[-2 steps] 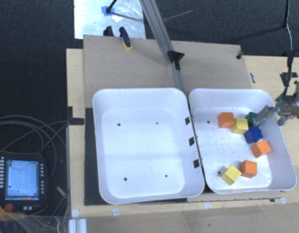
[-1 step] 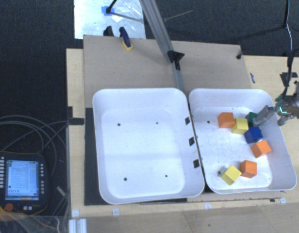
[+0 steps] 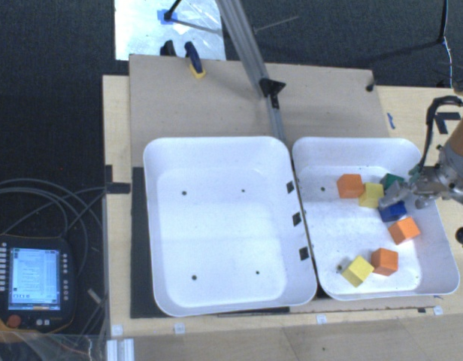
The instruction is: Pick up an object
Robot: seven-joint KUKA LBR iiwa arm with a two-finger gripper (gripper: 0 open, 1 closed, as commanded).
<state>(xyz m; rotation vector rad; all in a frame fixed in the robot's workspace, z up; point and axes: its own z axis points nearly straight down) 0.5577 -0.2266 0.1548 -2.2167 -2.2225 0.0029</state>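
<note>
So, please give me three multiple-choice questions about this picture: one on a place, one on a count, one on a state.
1. Which bin holds the blocks? A) left bin B) right bin C) both
2. How many orange blocks are there? A) one B) two C) three
3. Where is the gripper? A) over the left bin B) above the blue block in the right bin C) outside both bins

Answers: 1 B, all blocks lie in the right bin. 2 C, orange blocks sit at and. 3 B, it hangs at the blue block.

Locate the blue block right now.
The blue block sits in the right bin, near its right wall, just under the gripper, between the yellow block and an orange block.
</note>
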